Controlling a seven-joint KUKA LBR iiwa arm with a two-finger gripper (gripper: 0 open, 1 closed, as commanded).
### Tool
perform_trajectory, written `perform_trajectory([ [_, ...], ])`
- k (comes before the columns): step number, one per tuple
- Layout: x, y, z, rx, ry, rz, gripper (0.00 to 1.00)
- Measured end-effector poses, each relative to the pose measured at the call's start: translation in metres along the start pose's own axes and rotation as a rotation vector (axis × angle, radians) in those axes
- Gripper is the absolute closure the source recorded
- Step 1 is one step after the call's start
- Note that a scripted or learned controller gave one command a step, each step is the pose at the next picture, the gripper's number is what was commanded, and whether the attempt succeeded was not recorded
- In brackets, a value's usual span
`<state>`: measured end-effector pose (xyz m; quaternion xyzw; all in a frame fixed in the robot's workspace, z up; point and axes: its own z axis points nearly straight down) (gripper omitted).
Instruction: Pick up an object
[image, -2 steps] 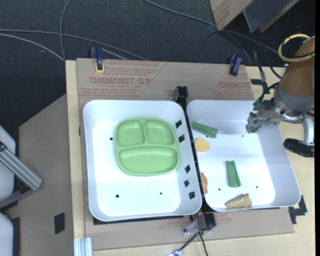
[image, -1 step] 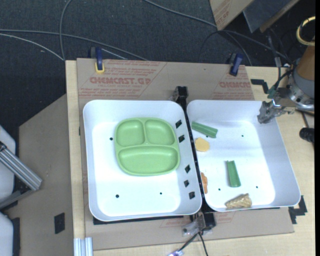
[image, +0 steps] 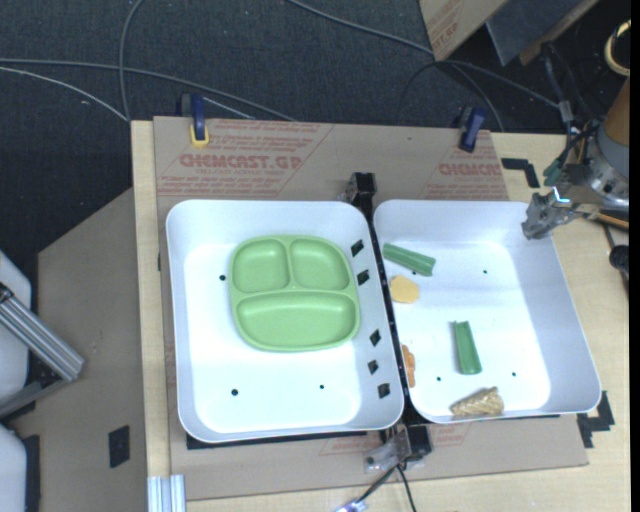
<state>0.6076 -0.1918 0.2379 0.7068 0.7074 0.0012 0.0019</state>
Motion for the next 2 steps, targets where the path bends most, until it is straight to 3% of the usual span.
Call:
perform_trajectory([
  [2, 0.111, -0.027, -0.003, 0.006, 0.005, -0.005, 1.00],
])
